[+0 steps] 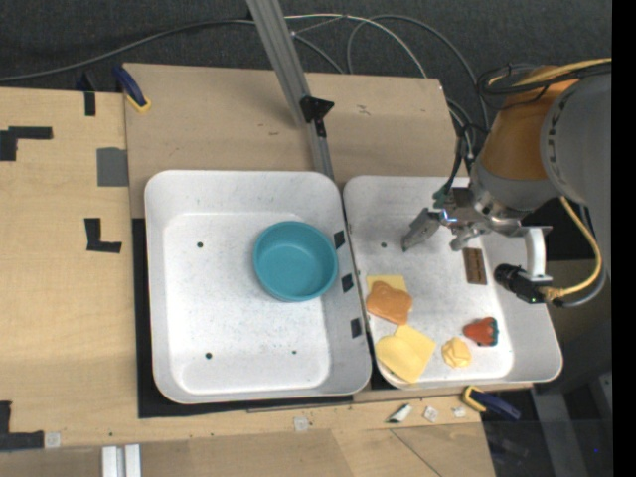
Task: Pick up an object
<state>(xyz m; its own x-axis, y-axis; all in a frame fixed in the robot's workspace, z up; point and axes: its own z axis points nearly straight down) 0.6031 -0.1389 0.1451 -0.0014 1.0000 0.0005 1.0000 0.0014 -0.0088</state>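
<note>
Camera view: orange toast slice (389, 302) flat, beside yellow wedge (405, 352)

The wooden table (229, 117) bears two shallow white bins, the left bin (179, 296) touching the right bin (397, 202). Black tape marks (97, 235) lie at its left.

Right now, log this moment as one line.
tool: over right bin, nothing visibly held | teal bowl: left bin | food pieces: right bin, untouched
</note>
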